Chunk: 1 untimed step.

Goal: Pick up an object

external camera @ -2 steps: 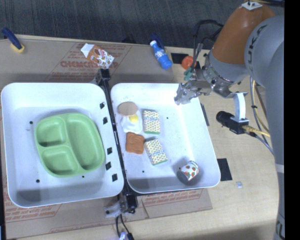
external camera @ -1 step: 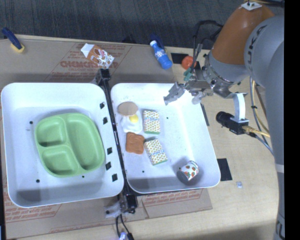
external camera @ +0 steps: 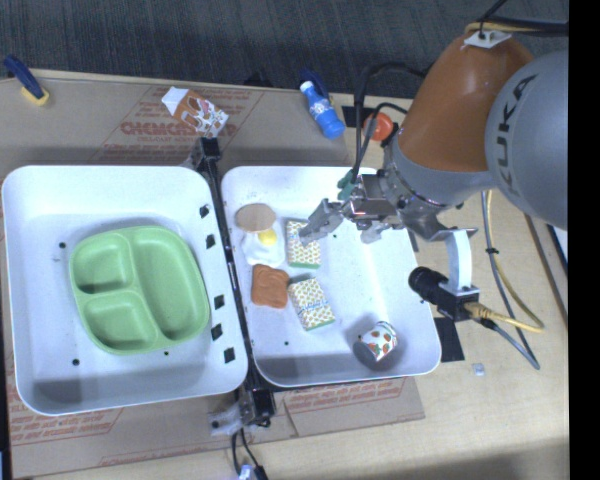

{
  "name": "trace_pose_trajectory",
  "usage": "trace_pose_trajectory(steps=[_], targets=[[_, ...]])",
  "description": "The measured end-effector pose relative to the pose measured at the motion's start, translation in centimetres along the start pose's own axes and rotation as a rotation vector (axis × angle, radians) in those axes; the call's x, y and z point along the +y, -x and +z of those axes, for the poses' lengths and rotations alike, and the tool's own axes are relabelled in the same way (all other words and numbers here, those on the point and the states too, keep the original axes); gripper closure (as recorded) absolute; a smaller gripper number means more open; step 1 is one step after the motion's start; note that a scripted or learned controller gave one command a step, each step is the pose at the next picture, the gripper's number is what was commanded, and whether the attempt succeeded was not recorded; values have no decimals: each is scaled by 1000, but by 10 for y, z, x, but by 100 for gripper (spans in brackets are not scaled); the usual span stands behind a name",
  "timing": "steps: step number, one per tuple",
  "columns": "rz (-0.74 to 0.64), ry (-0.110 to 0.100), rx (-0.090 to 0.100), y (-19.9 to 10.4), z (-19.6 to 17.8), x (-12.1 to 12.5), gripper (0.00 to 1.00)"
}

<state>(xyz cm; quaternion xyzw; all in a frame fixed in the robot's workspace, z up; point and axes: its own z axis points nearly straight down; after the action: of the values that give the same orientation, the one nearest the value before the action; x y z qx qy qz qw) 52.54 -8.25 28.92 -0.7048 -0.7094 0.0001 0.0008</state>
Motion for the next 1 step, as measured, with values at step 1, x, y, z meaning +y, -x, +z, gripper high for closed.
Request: trace_pose_trajectory(steps=[1], targets=[[0, -1, -1, -50, -4, -37, 0]])
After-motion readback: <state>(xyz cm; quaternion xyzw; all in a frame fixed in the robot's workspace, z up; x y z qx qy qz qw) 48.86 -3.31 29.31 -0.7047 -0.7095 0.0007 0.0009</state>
